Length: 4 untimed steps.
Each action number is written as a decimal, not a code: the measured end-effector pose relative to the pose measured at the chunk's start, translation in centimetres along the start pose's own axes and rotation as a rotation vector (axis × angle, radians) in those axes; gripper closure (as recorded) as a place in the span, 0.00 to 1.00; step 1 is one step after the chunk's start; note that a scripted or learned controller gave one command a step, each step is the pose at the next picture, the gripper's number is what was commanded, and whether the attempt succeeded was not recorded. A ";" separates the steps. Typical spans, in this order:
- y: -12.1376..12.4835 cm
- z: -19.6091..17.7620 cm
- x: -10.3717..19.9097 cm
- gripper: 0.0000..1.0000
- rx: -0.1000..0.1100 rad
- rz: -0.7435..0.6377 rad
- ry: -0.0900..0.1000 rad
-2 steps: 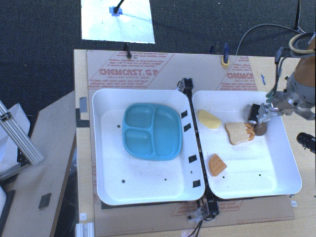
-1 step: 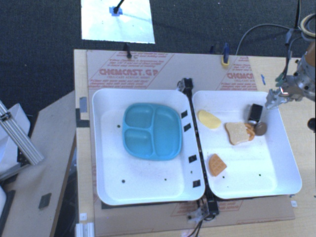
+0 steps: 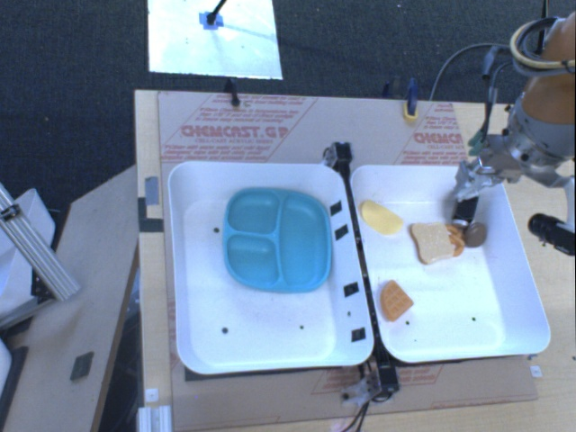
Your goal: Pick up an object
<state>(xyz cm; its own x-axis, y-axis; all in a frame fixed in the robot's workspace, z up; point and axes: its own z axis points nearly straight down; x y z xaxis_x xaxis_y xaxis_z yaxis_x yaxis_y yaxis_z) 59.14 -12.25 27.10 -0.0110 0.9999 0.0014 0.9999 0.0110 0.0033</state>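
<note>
Beside the hand (image 3: 465, 211): bread slice (image 3: 434, 242), touching.

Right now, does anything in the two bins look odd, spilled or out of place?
Nothing looks spilled or broken. The blue divided plate lies flat in the left bin. In the right bin, the yellow piece, the toast slice and the orange cracker lie apart; a small brown item sits against the toast, under the end effector.

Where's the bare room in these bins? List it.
Right bin: bare floor along the near edge, past the cracker, and in the far corner behind the yellow piece. Crowded around the toast and gripper. Left bin: a bare band around the blue plate, widest at the near side.
</note>
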 end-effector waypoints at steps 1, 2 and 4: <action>0.3 -0.3 5.0 1.00 0.001 0.001 0.000; 0.2 -0.4 10.9 1.00 0.002 0.000 0.001; -0.3 2.6 20.2 1.00 0.004 0.001 0.001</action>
